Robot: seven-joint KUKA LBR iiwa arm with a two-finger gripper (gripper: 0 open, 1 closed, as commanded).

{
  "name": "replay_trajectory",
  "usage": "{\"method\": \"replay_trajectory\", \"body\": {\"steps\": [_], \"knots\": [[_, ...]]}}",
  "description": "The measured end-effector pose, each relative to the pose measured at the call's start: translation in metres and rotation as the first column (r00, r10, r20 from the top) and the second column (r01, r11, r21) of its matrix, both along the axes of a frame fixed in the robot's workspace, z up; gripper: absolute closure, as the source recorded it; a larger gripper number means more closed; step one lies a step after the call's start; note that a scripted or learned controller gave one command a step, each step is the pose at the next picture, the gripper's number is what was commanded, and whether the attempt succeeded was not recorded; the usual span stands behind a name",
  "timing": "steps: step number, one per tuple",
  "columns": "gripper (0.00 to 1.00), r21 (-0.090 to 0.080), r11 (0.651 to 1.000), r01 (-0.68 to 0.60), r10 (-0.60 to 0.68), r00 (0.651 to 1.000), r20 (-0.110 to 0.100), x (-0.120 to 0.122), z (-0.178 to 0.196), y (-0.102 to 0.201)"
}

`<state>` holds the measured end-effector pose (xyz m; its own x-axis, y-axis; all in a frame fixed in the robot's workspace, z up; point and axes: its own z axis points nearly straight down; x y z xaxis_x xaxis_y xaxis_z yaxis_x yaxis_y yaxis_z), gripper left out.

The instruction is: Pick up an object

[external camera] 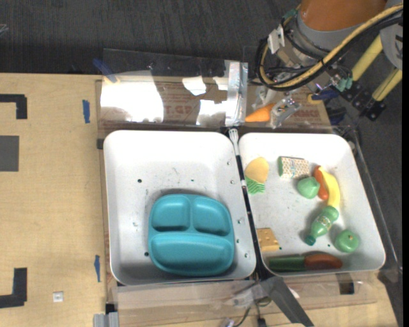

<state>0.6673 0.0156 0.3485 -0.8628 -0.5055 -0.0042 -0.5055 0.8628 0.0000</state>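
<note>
- Here, the gripper point(276, 114) hangs at about one o'clock in the view, above the far rim of the right white bin point(364, 191), and an orange carrot-shaped toy point(259, 115) sits pinched between its fingers, which are closed onto the thick end at the toy's three o'clock side.
- Above the fingers, the grey wrist with its orange band point(339, 13) rises toward one o'clock, wrapped in yellow and black cables.
- Just below, at six o'clock from the gripper, a yellow and green toy point(257, 174) lies by the bin's left wall.
- At four o'clock from the gripper lie a small printed box point(293, 167), a green round toy point(307, 187), and a yellow and orange banana-shaped toy point(328, 186), close together.
- Farther toward five o'clock lie a green toy bottle point(319, 225) and a green apple-shaped toy point(347, 240).
- Along the near wall rest a tan cracker-like block point(268, 239) and a long green and red piece point(304, 261).
- At seven o'clock, the left white bin point(128, 159) holds a teal plastic divided tray point(190, 234).
</note>
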Motion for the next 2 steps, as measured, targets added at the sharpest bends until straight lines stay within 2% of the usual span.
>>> {"method": "replay_trajectory", "body": {"steps": [1,2], "knots": [[1.0,0.003,1.0,0.001,-0.001,1.0,0.015,0.002,0.015,0.001],[1.0,-0.001,0.974,-0.228,0.228,0.974,0.0,-0.013,-0.072,-0.039]]}}
